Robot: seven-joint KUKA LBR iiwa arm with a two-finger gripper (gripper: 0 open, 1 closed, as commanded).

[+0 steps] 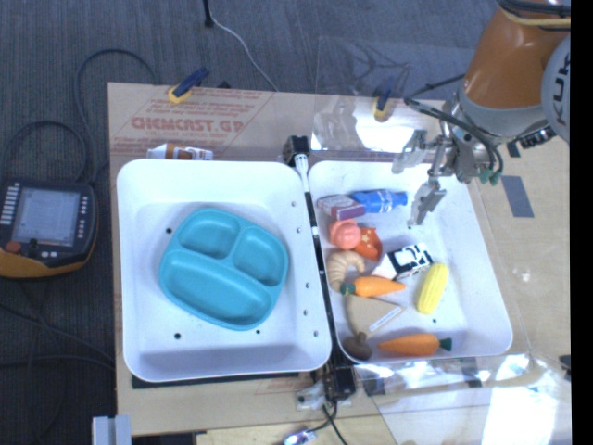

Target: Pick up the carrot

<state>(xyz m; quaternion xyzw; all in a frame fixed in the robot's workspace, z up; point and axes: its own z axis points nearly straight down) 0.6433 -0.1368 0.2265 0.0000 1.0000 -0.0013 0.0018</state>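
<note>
While the arm hangs over the upper right of the frame, I see its gripper [428, 185] poised above the far part of the right bin [489, 290], fingers apart and nothing between them. Two carrots lie in that bin: one carrot [374, 286] sits near the middle, just right of a croissant [344, 265], its green stub pointing left; a second carrot [410, 345] lies along the bin's lower edge, green stub to the right, near a brown mushroom [356, 346]. An ear of corn [432, 287] rests to the right of the middle carrot, with a tomato [368, 242] and a pink ball [345, 234] above it.

My guess is that these are toy vegetables: light, stiff, smooth plastic that could slip on the taper. I would close across the thick orange body, fingers square to its long axis. The lower carrot looks less crowded. The left bin holds a blue divided tray [225, 265].
</note>
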